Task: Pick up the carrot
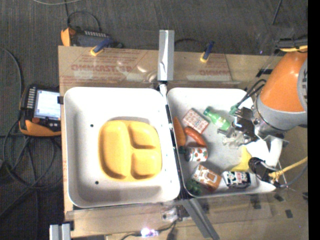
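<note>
Carrot (179, 129) first: it lies in the right bin (210, 92), hard against the wall that bin shares with the left one, an orange sliver running along that divider. Its long axis goes roughly from the far end of the bin toward the near end, leaning a touch to the right as it comes nearer; the farther end looks narrower, so I'd take that for the tip, though it's small and I wouldn't swear to it. Just beside it sits a reddish sausage-like piece (195, 135), and near its lower end a small can (198, 154) with a red-spotted label.

From where I stand, the job hasn't really started. The carrot rests on the bin floor with nothing gripping it. The gripper (237, 134) hangs over the right side of the same bin, near the green bottle (217, 118), well apart from the carrot, and I can't tell whether it is spread or closed; that part is a dark tangle under the orange-banded wrist. What's left, I'd judge, is everything: crossing the bin, lining up across the carrot's length, closing, lifting. The wall so close on one side looks awkward.

The yellow divided plate (131, 149) sits in the left bin (80, 134).
</note>
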Motion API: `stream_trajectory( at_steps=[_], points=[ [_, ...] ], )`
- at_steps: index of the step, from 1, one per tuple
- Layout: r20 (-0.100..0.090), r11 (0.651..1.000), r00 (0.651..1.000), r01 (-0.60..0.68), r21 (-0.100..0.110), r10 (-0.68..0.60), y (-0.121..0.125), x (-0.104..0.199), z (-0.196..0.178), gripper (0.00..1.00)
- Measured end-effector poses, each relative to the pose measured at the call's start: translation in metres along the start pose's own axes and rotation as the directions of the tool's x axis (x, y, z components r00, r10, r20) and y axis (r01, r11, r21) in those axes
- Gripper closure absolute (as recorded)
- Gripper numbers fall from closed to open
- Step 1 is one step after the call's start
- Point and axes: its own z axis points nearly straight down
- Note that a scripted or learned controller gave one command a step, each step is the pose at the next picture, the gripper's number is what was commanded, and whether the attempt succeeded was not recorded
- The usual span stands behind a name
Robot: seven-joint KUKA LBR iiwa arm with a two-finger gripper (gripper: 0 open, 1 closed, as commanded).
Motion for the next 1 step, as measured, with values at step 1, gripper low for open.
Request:
stream_trajectory(
  at_steps=[1],
  points=[
    [0.003,1.000,1.000,0.001,0.004,-0.001,-0.0002,0.0004,-0.0080,1.00]
  ],
)
